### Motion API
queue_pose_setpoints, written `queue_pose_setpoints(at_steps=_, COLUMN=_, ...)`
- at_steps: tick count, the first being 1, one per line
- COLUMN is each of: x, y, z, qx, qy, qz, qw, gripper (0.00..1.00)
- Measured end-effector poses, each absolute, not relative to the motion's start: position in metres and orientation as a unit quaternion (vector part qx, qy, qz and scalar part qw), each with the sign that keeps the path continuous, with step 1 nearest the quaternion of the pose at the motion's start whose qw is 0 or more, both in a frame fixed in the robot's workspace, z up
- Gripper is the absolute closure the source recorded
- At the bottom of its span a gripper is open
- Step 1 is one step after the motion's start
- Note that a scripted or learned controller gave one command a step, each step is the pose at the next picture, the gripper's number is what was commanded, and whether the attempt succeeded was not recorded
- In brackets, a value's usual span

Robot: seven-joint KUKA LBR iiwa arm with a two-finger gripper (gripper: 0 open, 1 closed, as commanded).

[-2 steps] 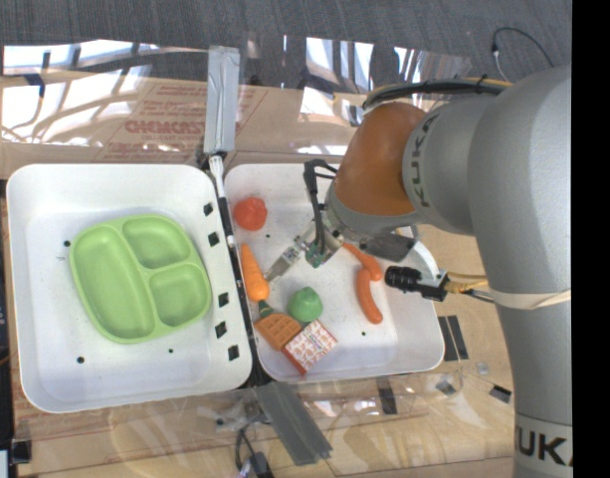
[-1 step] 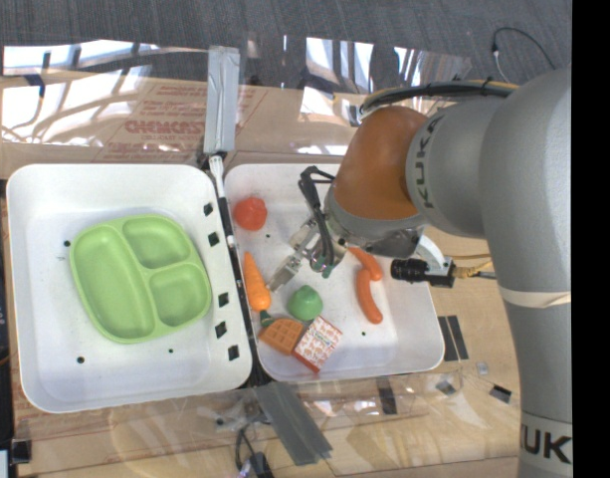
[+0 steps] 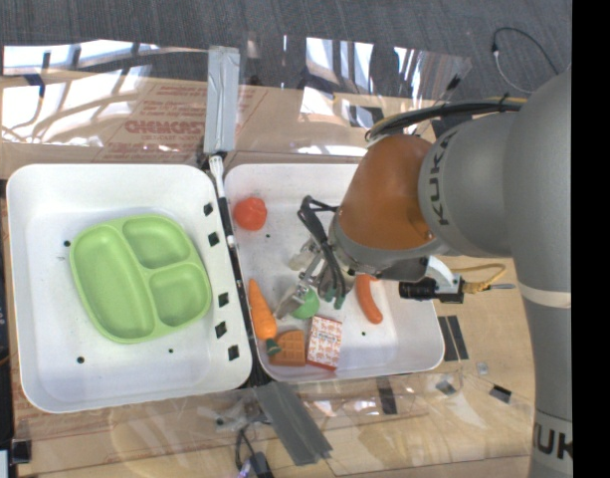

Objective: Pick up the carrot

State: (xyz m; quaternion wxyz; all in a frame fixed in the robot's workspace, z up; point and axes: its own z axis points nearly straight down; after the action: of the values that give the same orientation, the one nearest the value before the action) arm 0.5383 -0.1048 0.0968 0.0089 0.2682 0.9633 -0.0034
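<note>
The bench carries two shallow white bins side by side, the left bin (image 3: 46, 267) and the right bin (image 3: 414, 347), separated by a shared rim fitted with small black clips. The left bin holds a green divided plate (image 3: 137, 277) with three compartments, lying roughly at the bin's centre. The grey arm (image 3: 504, 187) enters from the right of the camera view, its orange band (image 3: 389, 197) positioned over the upper middle of the right bin. Below the band, the gripper (image 3: 306, 292) hangs over the middle of the right bin, pointing down and toward the left. Its metal fingers appear slightly spread, and nothing is seen between them. The carrot (image 3: 262, 312) lies in the right bin close to its left wall, long axis running from upper left to lower right, just to the left of the gripper tips and apart from them. A small green item (image 3: 306, 307) sits right beside the fingertips; contact cannot be confirmed. A red round object resembling a tomato (image 3: 250, 213) rests near the upper left corner of the right bin. An orange-red sausage-shaped piece (image 3: 369, 300) lies to the right of the gripper. A small printed carton (image 3: 325, 342) and an orange-brown block (image 3: 290, 348) sit touching each other near the bin's lower wall, just below the carrot's lower end.
</note>
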Motion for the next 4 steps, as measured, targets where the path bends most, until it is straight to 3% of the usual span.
queue_pose_setpoints(at_steps=1, x=0.524, y=-0.109, z=0.097, qx=0.358, qy=0.934, qz=-0.0018, qw=0.008, gripper=0.0)
queue_pose_setpoints(at_steps=2, x=0.481, y=-0.112, z=0.096, qx=0.571, qy=0.821, qz=0.0004, qw=0.008, gripper=0.0)
queue_pose_setpoints(at_steps=3, x=0.55, y=-0.099, z=0.091, qx=0.57, qy=0.822, qz=-0.0001, qw=-0.001, gripper=0.0)
queue_pose_setpoints(at_steps=4, x=0.481, y=-0.11, z=0.095, qx=0.542, qy=0.84, qz=0.0003, qw=0.008, gripper=0.0)
